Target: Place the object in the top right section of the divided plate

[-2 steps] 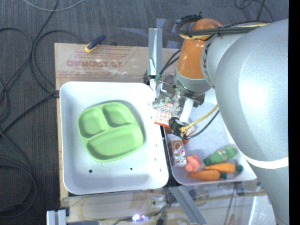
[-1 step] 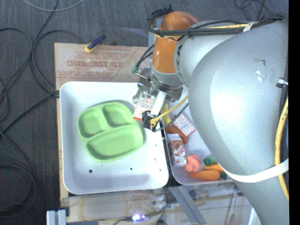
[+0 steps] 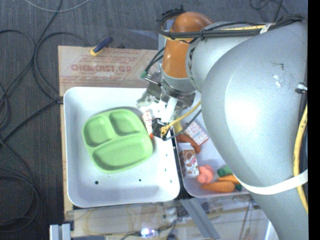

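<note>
A: Start at the gripper [image 3: 156, 118]. It hangs just off the right edge of the green divided plate [image 3: 118, 139], over the left bin [image 3: 80, 184]. Is it carrying anything?

B: I think so, but I hold that loosely. There's a small object [image 3: 148, 119] with white and reddish printing right at the fingertips, and it looks pinched between them, so I read the gripper as closed on it. The wrist hardware and a yellow cable crowd that spot, which makes the grip hard to judge.

A: So what worries you?

B: Mainly the aim. The object sits beside the plate's right rim, not over the top right section [image 3: 125, 122]. A release here could catch the rim and drop it onto the bin floor, or let it slide into the large near compartment.

A: And the grip itself?

B: If only a corner is held, any swing to the left could shake it loose early. The plate is light plastic lying loose in the bin, so a low pass could also nudge it and shift the target.

A: Anything from the right bin [image 3: 220, 196]?

B: The carrot [image 3: 219, 186] and the other food toys lie well apart from the gripper, so they're no hazard.
</note>
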`<move>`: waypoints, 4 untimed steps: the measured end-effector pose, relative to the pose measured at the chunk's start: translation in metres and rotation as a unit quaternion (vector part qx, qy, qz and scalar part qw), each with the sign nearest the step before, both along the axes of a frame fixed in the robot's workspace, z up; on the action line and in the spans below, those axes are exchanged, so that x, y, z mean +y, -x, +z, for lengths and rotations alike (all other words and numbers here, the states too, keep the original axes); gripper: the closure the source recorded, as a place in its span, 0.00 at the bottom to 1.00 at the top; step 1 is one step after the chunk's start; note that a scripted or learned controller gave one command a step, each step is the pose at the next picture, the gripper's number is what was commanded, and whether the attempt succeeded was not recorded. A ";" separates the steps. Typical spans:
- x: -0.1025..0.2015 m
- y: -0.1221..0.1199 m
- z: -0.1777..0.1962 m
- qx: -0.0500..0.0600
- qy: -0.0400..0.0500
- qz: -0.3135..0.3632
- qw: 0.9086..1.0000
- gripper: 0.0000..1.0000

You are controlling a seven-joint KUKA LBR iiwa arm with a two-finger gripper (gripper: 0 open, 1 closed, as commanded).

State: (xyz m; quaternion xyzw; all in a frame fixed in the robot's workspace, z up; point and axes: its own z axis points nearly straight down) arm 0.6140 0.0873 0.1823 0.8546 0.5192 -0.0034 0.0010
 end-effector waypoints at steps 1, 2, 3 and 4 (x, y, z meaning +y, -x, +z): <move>-0.034 0.051 0.000 0.000 0.000 -0.213 0.977 0.00; -0.052 0.117 0.000 -0.001 0.001 -0.304 0.953 0.00; -0.052 0.117 0.008 0.002 0.002 -0.304 0.953 1.00; -0.052 0.117 0.008 0.002 0.002 -0.304 0.953 0.00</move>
